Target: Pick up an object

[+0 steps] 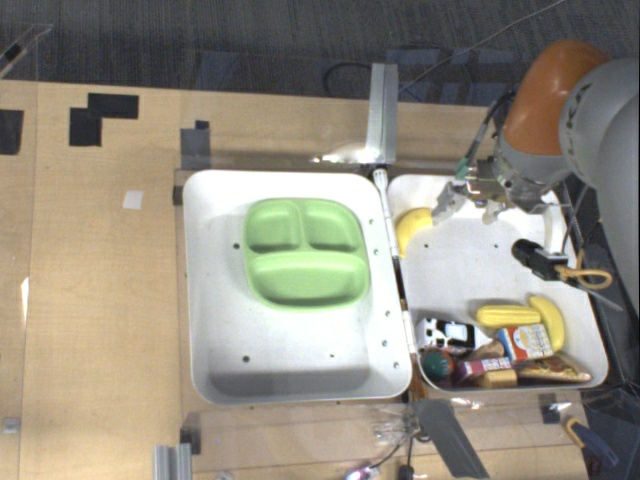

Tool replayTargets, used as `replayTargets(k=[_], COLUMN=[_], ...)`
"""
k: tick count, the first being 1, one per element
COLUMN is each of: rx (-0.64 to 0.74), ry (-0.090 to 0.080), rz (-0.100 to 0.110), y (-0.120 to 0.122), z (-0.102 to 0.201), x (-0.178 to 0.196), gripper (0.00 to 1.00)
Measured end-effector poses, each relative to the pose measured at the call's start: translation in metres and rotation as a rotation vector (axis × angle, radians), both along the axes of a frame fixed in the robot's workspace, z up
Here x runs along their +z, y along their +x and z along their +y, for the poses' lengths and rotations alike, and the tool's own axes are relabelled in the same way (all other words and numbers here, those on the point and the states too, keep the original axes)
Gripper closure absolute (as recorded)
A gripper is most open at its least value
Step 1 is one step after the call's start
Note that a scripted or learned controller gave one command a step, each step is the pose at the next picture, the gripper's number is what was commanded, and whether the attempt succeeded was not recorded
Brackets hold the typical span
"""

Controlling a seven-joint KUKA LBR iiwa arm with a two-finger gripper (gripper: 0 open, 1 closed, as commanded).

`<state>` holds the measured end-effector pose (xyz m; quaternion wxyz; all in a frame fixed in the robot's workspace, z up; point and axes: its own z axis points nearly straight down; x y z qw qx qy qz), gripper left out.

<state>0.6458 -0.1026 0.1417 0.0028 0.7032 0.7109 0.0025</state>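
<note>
End effector [466, 206] hangs over the top of the right bin [470, 268], looks spread open with nothing in it. The round yellow thing [412, 229] sits just beside it, against the bin's left wall. I'd centre over it, then drop straight down so it doesn't roll.

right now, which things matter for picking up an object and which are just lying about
In play: two-finger gripper; round yellow object nearest it; yellow banana; right-hand white bin.
Lying about: green divided plastic plate; left-hand white bin.
</note>
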Motion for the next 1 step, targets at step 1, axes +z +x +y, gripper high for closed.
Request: replayTargets(k=[1], rx=[0.002], ry=[-0.001], rz=[-0.004], y=[-0.0105], z=[0.0116], x=[-0.0524], gripper=[0.00])
